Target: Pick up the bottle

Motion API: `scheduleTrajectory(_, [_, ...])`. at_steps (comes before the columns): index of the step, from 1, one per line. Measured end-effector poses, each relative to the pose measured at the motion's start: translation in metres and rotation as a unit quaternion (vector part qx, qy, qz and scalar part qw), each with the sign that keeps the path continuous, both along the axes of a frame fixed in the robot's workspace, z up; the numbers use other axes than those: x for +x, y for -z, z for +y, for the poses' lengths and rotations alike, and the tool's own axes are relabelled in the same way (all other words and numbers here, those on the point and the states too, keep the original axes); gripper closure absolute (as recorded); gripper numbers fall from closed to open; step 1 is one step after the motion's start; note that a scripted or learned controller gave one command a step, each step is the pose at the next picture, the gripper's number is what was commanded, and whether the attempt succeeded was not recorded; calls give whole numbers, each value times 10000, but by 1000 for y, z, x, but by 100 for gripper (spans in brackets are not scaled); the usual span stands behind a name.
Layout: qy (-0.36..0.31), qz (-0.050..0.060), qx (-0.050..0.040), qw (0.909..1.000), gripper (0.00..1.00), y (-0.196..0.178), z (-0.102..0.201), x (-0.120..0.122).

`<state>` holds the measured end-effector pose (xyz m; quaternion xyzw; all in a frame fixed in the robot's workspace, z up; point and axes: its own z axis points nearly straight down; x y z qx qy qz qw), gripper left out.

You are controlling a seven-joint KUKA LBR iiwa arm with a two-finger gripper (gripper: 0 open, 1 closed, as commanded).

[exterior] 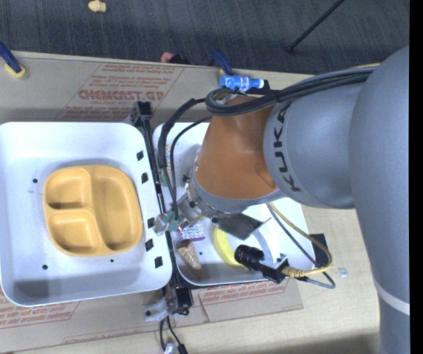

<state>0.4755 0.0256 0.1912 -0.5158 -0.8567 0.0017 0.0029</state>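
the gripper (184, 220) is low in the right bin (218, 275), its wrist hiding it, so i cannot tell its state. no bottle can be made out; a yellow object (224, 248) lies just beside. judged light, slippery: grasp mid-body.

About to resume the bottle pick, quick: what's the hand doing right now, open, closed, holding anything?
Hand: down in the right bin, hidden under the arm's orange band; open or closed cannot be told, and no bottle is seen in it.
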Motion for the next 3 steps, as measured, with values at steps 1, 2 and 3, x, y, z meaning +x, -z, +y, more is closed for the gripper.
scheduleTrajectory(1, [-582,-28,-4,9983,100,-70,-92,1])
scheduleTrajectory(2, [-1584,-14,8,9874,100,0,-49,0])
scheduleTrajectory(3, [-2157,-36,-5,9765,100,-96,-147,3])
